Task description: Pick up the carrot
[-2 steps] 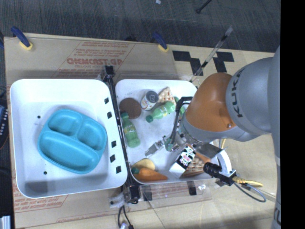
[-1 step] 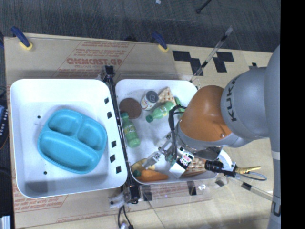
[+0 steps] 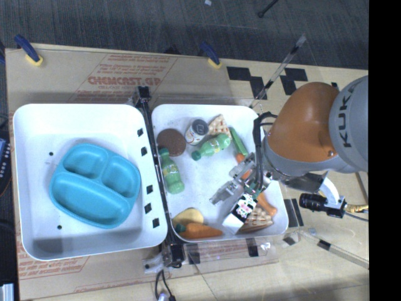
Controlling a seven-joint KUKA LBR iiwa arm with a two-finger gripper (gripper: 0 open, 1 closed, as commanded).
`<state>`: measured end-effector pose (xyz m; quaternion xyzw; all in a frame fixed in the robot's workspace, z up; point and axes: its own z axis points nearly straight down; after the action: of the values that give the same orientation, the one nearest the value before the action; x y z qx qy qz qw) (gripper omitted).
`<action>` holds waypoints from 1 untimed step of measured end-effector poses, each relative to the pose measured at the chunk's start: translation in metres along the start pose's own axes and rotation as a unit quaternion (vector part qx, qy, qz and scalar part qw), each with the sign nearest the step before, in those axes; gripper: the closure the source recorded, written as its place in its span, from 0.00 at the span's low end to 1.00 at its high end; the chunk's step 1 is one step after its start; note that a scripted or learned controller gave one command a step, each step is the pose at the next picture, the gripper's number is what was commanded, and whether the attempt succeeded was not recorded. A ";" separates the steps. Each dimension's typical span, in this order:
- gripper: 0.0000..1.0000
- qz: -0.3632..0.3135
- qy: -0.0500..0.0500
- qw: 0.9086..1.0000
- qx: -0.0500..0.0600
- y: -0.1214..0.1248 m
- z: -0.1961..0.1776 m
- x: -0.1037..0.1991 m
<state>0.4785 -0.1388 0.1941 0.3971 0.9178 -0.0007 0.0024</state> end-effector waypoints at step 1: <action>0.00 0.085 0.004 0.996 0.003 0.000 0.077 -0.059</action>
<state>0.5194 -0.1818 0.1176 0.4733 0.8809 -0.0016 -0.0023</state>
